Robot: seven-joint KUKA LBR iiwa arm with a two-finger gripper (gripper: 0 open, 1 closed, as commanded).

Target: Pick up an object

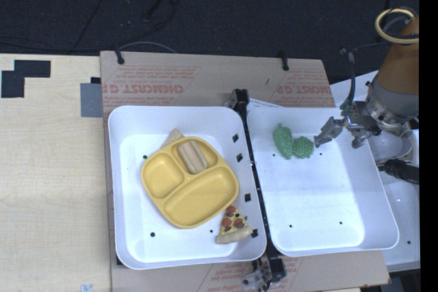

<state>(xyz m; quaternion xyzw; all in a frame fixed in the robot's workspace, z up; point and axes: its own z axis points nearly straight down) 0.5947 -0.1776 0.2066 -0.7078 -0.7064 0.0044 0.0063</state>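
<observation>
A green bumpy toy vegetable (291,143) lies in the upper left part of the right bin (328,215). My gripper (338,141) hangs just to its right, low over the bin. Its fingers are spread open with nothing between them, and the left fingertip (320,139) is close beside the green toy. In the left bin (130,215) sits a yellow divided plate (195,198) with a tan sausage-like piece (193,156) in one compartment. A toy pizza slice (233,226) lies by the plate's lower right rim.
A tan corner of another object (175,135) pokes out from behind the plate's top edge. A black divider (248,167) runs between the two bins. Cardboard (205,82) lies beneath them, and cables hang at the right by the arm.
</observation>
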